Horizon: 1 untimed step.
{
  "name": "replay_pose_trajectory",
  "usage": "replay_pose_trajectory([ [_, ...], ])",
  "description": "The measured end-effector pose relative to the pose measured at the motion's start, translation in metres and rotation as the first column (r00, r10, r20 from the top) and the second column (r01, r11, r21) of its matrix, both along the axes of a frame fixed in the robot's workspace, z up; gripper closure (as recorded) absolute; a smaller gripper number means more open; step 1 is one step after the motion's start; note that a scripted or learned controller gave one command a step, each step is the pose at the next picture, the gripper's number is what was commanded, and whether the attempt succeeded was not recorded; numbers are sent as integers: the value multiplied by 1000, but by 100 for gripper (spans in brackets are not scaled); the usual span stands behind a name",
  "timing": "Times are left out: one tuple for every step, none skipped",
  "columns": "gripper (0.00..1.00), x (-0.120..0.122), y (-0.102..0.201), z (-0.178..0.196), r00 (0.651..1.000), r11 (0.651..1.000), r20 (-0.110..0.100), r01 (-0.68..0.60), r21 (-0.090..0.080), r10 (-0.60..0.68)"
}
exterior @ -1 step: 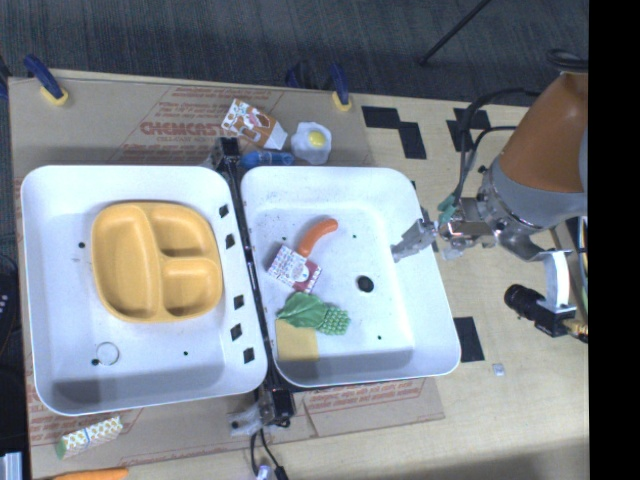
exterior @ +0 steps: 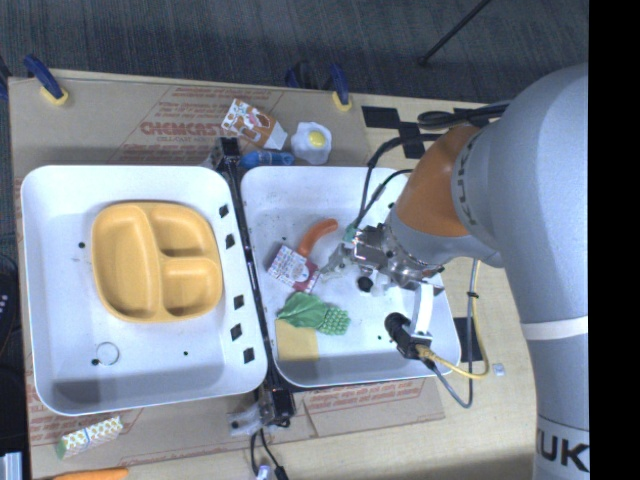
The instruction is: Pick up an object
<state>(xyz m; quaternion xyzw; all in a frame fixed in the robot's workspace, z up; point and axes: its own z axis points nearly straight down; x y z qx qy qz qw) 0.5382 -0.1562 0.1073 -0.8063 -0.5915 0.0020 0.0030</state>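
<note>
The grey arm with its orange band reaches in from the right and bends low over the right-hand shallow white bin (exterior: 300, 183), so that the two-finger gripper (exterior: 335, 261) hangs among the loose items there. That posture suits a pick from the cluster at the bin's middle, which is probably the target area, since the task names no particular object.

Just beside the gripper lie a small red-and-white printed packet (exterior: 288, 265) and a curved orange-red piece (exterior: 318, 234) that looks like a toy sausage or pepper. Below them a green leafy plastic item (exterior: 318, 314) rests partly over a flat pale-yellow square (exterior: 297, 341) near the bin's front wall. Whether the gripper touches any of these cannot be told, and nothing is seen held in it.

The state of the jaws cannot be told either: the wrist housing and its cables cover them, and the metal parts blur together at this slant.

The left-hand white bin (exterior: 45, 268) holds a yellow compartmented plastic tray (exterior: 155, 258), well apart from the arm. Beyond the bins, on the cardboard, sit a small printed carton (exterior: 246, 121) and a yellow-and-white round object (exterior: 312, 141), too small to identify. The arm's bulk hides much of the right bin's far side.
</note>
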Motion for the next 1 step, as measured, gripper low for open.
replay_pose_trajectory([
  [0, 73, 10, -16, 997, 997, 4, -80, 0, 80],
])
